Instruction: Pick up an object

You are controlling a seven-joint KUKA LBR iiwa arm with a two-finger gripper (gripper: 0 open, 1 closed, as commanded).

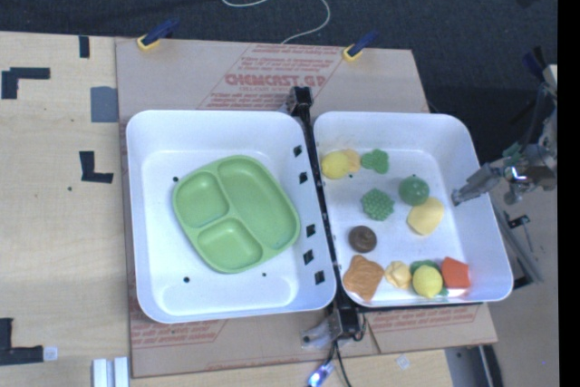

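Note:
The right white bin (pixel 453 133) holds several toy foods: a yellow lemon (pixel 340 164), a green leafy piece (pixel 374 161), a green broccoli (pixel 378 204), a round green fruit (pixel 414 190), a yellow piece (pixel 426 216), a brown round piece (pixel 363 238), a tan bread slice (pixel 363 277), a yellow-green fruit (pixel 427 280) and a red block (pixel 455 273). My gripper (pixel 466 189) hangs over that bin's right rim, just right of the yellow piece and apart from it. Nothing shows in its grasp.
The left white bin (pixel 149 149) holds a green divided plate (pixel 236 213). A black divider (pixel 313 195) runs between the bins. Both stand on a cardboard sheet (pixel 272 77) held by two clamps. A white cable (pixel 272 0) lies behind.

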